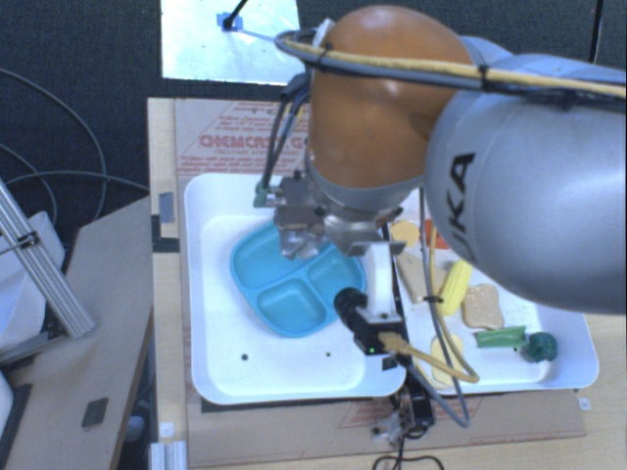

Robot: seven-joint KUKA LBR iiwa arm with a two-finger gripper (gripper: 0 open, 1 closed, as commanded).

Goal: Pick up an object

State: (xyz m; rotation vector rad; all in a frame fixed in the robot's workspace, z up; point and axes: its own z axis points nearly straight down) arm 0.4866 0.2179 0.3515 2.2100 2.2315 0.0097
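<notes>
A blue divided plate [284, 282] lies in the left white bin [220, 360]. My gripper [297, 243] hangs directly over the plate's far edge, low above it, with the arm's orange band and grey wrist covering much of the view. In the right bin [578, 360] lie a yellow corn cob [455, 284], a tan cracker-like piece [482, 306], a green toy [516, 342] and a pale yellow piece [404, 233]. The arm hides part of the right bin.
A cardboard sheet [230, 135] lies under the bins. Cables [436, 351] hang from the arm across the divider between the bins. A wooden side table [93, 292] and a metal rail [44, 272] stand at the left.
</notes>
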